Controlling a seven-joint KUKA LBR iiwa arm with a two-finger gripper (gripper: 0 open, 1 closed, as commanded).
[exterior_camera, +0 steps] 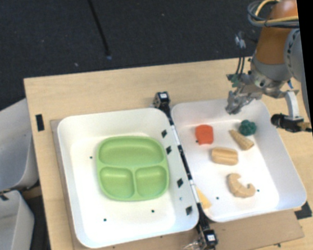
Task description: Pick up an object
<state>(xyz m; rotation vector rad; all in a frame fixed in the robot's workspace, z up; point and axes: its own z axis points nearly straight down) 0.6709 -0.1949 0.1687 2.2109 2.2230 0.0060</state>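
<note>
Though gripper (233, 107) opening is unclear, left bin (88, 215) holds tray (132, 167), right bin (209, 112) toys (224, 155).

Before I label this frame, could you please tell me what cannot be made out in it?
1. The claw: camera view, small and blurred, so its detail is lost.
2. The yellow piece: camera view, tucked against the rim of the right bin and partly hidden; shape unclear.
3. The dark green thing: camera view, too small to identify.
4. A white container: camera view, cut off by the left edge.
</note>
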